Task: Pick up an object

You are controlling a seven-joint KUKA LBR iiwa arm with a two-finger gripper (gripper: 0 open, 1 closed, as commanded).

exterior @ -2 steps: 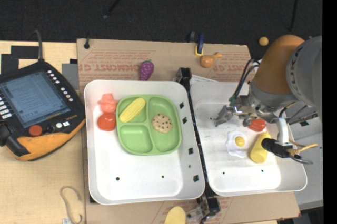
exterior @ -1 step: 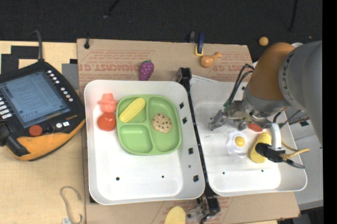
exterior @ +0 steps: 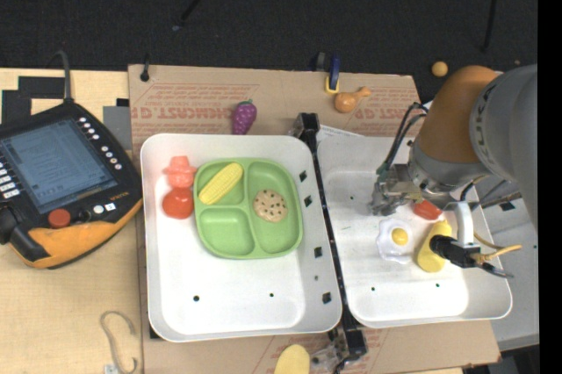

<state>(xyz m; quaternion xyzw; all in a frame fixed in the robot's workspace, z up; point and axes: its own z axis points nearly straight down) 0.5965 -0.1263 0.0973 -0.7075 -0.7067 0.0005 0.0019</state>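
Bins of shallow white plastic stand side by side on the desk (exterior: 53,311). In the right bin (exterior: 421,298) lies a white plastic fried egg with a yellow yolk (exterior: 396,239).

The hand (exterior: 383,198) of the grey arm (exterior: 500,126) hangs just up and left of the fried egg, low over the bin floor. Whether it is open or closed, or has hold of anything, cannot be told.

A small red piece (exterior: 428,210) lies just up and right of the fried egg, partly hidden by the wrist. A rounded yellow piece (exterior: 429,254) lies just right of the fried egg, nearly touching it.

Well to the left of the fried egg, in the left bin (exterior: 228,302), sits a green three-part plastic plate (exterior: 235,236). The compartment nearest the fried egg bears a round brown biscuit (exterior: 270,204), and the one farther from it a yellow corn cob (exterior: 219,183).

Beyond the plate from the fried egg, a pink piece (exterior: 179,170) and a round red piece (exterior: 177,204) lie together. Farther left still rests a black and orange control pendant (exterior: 61,179). Up and left of the fried egg, outside the bins, a purple grape bunch (exterior: 244,115) lies on brown cardboard (exterior: 193,100).
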